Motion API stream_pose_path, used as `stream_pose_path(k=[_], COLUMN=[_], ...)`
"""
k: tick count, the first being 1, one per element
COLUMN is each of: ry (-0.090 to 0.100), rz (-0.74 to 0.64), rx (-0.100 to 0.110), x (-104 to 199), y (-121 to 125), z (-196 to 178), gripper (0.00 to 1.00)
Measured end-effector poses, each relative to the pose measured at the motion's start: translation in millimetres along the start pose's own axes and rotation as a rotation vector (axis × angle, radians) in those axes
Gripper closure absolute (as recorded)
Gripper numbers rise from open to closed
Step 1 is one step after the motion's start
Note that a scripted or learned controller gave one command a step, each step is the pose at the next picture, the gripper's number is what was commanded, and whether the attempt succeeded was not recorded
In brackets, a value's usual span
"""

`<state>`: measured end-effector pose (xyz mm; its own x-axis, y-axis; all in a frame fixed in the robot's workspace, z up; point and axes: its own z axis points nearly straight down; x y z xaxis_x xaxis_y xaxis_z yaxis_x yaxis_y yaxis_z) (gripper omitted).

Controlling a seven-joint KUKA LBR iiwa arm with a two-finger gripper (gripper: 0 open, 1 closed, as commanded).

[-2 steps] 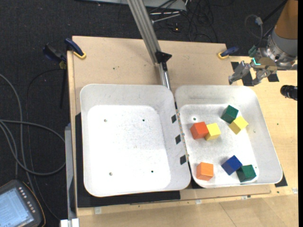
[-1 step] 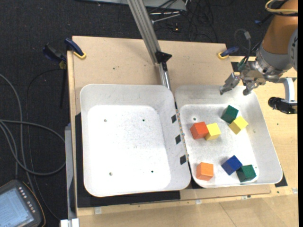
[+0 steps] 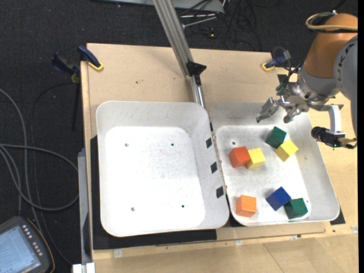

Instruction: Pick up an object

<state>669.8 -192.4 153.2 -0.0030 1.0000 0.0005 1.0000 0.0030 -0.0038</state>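
Observation:
The right bin (image 3: 244, 118) holds several coloured blocks. A green block (image 3: 277, 136) touches a yellow block (image 3: 287, 149) near the bin's far right. An orange-red block (image 3: 239, 156) sits against a second yellow block (image 3: 256, 157) in the middle. At the near side lie an orange block (image 3: 246, 205), a blue block (image 3: 278, 198) and a dark green block (image 3: 296, 207). My gripper (image 3: 278, 112) hangs over the bin's far edge, just above the green block, fingers spread open with nothing between them.
The left bin (image 3: 108, 118) lies beside the right one, with a row of black clips (image 3: 214, 166) along their shared edge. A metal pole (image 3: 173, 30) slants across the bench's far side. Clamps (image 3: 91, 58) grip the bench's far corners.

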Motion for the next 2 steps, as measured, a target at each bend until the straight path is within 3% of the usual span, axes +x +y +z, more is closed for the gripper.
stream_pose_path(k=[1, 2], ry=[0.000, -0.003], rz=[-0.001, -0.002], rx=[0.000, -0.008], x=[1.1, 0.9], y=[-0.5, 1.7], z=[53.7, 38.6], gripper=[0.00, 1.00])
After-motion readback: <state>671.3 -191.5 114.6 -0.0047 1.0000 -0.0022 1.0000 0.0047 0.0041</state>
